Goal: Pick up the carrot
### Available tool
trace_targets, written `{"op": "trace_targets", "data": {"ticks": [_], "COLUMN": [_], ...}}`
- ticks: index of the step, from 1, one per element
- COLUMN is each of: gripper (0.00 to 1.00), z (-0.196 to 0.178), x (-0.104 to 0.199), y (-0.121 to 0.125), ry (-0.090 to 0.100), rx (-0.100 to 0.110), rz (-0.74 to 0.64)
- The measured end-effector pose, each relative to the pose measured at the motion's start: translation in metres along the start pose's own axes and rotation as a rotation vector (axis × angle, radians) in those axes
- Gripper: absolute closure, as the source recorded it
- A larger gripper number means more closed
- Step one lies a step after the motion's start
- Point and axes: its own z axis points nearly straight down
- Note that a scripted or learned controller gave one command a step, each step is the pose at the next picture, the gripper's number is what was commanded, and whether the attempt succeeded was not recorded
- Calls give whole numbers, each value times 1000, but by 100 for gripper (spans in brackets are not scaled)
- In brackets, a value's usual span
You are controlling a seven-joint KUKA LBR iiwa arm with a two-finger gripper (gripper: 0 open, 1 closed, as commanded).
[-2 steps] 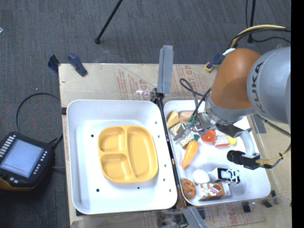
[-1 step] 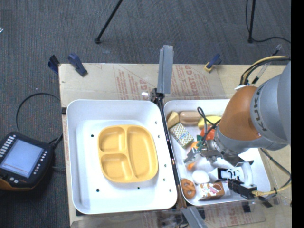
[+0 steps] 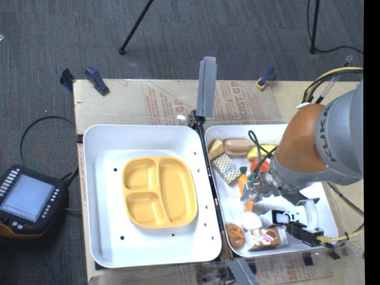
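Gripper [image 3: 254, 190] over carrot [image 3: 243, 180]; crowded

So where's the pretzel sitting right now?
In the right bin, at its near-left corner: the pretzel lies just below the white egg, left of the small carton.

I'm working in a robotics lab: grey carpet floor [image 3: 71, 22], tripod legs [image 3: 139, 19], clamps [image 3: 96, 79] on the desk's [image 3: 142, 100] far edge, a teach pendant [image 3: 27, 199] on the floor.
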Motion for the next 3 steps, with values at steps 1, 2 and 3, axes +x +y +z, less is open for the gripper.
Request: {"op": "trace_targets", "data": {"ticks": [1, 2, 3], "gripper": [100, 100, 100], "z": [-86, -84, -85], "x": [68, 54, 84], "y": [46, 51, 78], "ry": [-1, -4, -3], "rx": [-8, -6, -5], "rz": [230, 143, 71]}}
